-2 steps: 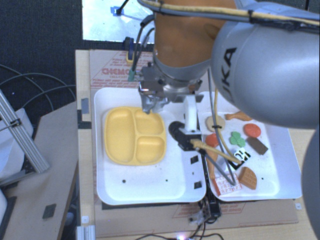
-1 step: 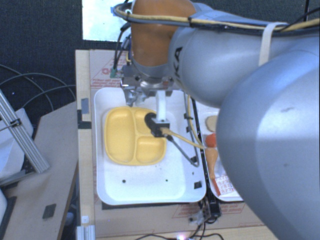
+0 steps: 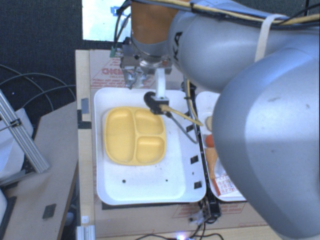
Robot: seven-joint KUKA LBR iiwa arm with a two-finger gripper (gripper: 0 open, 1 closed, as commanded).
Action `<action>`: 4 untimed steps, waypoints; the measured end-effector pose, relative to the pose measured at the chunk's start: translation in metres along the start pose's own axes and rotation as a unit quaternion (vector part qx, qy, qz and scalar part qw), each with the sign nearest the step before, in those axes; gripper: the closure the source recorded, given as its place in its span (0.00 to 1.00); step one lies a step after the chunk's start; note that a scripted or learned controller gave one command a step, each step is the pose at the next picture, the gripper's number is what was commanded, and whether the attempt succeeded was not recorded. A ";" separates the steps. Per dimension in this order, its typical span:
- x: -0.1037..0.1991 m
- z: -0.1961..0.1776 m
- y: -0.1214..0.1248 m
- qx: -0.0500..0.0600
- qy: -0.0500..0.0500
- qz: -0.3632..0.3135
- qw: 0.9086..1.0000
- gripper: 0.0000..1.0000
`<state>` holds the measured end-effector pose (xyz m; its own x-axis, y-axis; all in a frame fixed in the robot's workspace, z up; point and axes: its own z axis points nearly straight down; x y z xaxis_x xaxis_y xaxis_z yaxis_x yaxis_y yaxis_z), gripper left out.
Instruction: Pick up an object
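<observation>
A yellow divided tray with three compartments lies in the left white bin, towards its far half. My gripper hangs over the far rim of that bin, just beyond the tray's far left corner and apart from it. I see nothing held in it. The grey arm with its orange band reaches in from the right and hides most of the right bin.
In the visible strip of the right bin lie a small red-orange thing, a pale round thing and a card with red print. Cardboard lies under the bins. A metal frame stands at the left.
</observation>
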<state>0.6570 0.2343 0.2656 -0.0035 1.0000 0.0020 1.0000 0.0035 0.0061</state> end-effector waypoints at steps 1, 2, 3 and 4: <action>0.000 0.076 -0.117 0.009 -0.002 0.001 1.000 1.00; 0.001 0.051 -0.174 0.005 0.000 -0.001 1.000 1.00; -0.012 0.046 -0.070 -0.001 0.000 0.003 1.000 1.00; 0.001 -0.262 -0.034 -0.007 0.002 -0.001 1.000 1.00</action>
